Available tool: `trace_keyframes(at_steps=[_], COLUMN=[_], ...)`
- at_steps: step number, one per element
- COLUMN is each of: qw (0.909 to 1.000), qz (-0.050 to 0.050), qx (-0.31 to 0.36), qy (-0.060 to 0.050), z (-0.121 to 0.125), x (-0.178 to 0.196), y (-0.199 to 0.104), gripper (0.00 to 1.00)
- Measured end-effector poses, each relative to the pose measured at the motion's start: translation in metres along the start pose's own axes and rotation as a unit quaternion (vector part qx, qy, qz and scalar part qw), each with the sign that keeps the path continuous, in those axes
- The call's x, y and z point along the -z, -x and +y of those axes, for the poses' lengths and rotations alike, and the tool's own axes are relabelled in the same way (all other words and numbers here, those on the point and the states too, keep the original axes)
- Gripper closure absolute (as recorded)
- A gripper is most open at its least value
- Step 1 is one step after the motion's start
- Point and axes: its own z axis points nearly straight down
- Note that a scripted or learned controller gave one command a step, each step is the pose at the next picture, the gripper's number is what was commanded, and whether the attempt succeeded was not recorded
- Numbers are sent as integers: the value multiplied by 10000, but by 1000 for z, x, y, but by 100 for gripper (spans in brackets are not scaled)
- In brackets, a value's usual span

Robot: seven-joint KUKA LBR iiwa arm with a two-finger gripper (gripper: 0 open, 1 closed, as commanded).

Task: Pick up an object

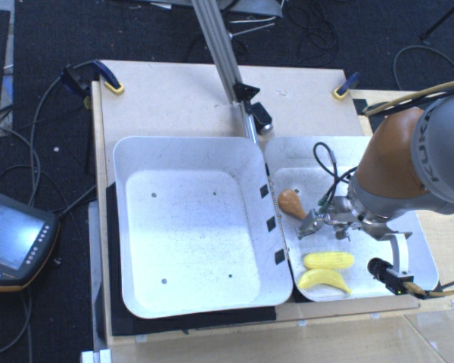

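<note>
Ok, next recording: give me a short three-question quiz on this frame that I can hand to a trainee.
1. True or false: the banana lies in the left bin.
2. Which item lies nearest the divider between the bins? A) corn cob B) brown pear-shaped object C) pendant
3. Fill in: the gripper hovers over the ____ bin.

Key:
1. False; it lies in the right bin, near its front edge, just in front of the corn cob.
2. B
3. right
</note>
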Motion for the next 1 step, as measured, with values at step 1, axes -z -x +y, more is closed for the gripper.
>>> trace_keyframes(at_steps=[1], qw=[10000], qz=[-3], qx=[0], qy=[25], z=[1], x=[13], y=[0], gripper=[100])
